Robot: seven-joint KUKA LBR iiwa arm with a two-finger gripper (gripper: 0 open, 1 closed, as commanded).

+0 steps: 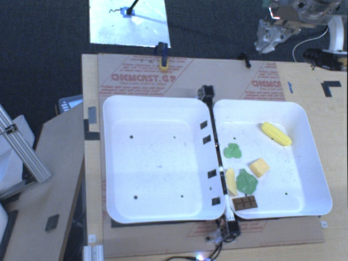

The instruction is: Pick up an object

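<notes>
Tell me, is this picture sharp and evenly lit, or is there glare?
Camera view: soft and grainy overall; the arm at top right is blurred; the metal sheet at top left glares bright; both white bins are washed out by even light; the corn and other toys cast faint shadows.

Dark carpet (43,48) (wooden bench (304,80))

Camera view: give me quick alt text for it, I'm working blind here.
The gripper hangs beyond the far edge of the bench, above and away from the right bin. That bin holds a yellow corn cob, two green leafy pieces, a yellow cube, a pale yellow slice and a brown chocolate bar. The left bin sits alongside.
</notes>
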